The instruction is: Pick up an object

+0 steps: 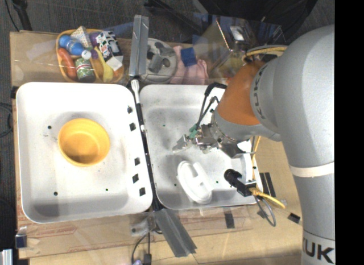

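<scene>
The white object [194, 181] lies in the right bin [170, 102], near its front wall, untouched. The gripper [190, 139] hangs just behind the white object, low over the bin floor, holding nothing I can see; whether it is open or closed cannot be told. Beyond the white object, in the left bin [34, 104], sits a yellow bowl [84, 141]. The pick is not yet made.
</scene>
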`<action>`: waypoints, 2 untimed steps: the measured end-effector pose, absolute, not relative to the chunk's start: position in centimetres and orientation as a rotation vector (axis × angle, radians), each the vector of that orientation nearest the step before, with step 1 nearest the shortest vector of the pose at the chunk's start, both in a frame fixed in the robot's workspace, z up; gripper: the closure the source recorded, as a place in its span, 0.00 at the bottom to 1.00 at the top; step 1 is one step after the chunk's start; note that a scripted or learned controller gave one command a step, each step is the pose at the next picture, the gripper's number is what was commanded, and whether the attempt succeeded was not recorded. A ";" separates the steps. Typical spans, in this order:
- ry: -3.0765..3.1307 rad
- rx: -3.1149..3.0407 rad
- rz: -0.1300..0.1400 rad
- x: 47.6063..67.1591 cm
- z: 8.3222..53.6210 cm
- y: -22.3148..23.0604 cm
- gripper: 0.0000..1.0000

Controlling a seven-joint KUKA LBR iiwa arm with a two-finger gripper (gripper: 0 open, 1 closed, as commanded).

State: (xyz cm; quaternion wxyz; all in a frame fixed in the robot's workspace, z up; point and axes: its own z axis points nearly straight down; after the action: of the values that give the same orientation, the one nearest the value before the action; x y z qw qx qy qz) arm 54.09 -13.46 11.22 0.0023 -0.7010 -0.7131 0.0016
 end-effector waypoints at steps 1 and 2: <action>-2.385 -2.040 0.001 50.8 9.0 -10.5 0.00; -2.044 -2.379 0.005 56.2 9.0 -10.2 0.00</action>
State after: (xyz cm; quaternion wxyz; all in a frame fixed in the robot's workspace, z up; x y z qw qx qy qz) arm 56.21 -10.24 8.96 0.0025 -0.7585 -0.6516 0.0015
